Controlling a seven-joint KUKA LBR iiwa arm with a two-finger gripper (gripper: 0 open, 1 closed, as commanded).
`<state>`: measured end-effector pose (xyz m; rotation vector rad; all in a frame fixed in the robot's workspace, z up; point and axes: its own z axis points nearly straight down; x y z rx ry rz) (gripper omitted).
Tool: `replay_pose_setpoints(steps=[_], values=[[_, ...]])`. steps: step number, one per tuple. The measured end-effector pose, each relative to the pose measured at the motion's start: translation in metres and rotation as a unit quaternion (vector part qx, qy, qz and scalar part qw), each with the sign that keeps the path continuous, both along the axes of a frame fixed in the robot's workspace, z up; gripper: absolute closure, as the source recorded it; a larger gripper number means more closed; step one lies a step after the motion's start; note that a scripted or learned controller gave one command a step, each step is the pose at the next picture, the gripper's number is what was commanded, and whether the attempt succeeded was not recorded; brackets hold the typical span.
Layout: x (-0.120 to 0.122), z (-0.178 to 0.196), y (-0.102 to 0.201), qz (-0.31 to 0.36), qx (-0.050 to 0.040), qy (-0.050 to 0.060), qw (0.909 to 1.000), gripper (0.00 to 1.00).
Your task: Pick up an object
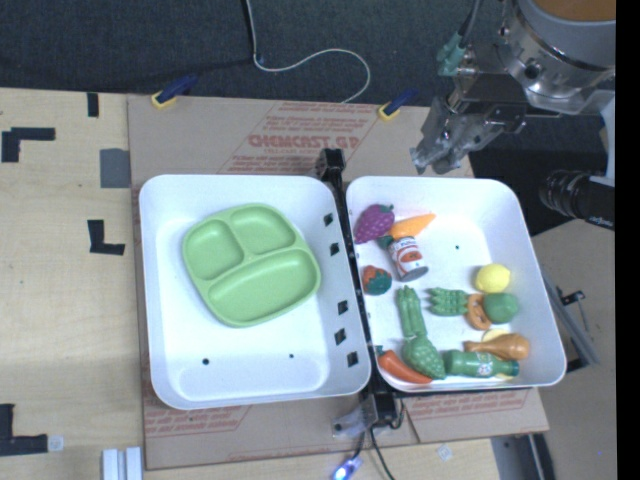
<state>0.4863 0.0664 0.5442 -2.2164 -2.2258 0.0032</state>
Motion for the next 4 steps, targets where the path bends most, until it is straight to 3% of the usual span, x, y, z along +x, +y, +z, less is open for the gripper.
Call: replay_pose_setpoints(steps=[2,3,4], values=[[-0.003,-0.072,-0.041,-0.002,-0.0001,0.001,1.0,1.0],[-0.002,-0.006,0.012,0.001,0.0013,-0.004,1.0,1.0],[-0.003,-0.081,0.053,0.0,-0.0004,0.003,1.0,1.0]])
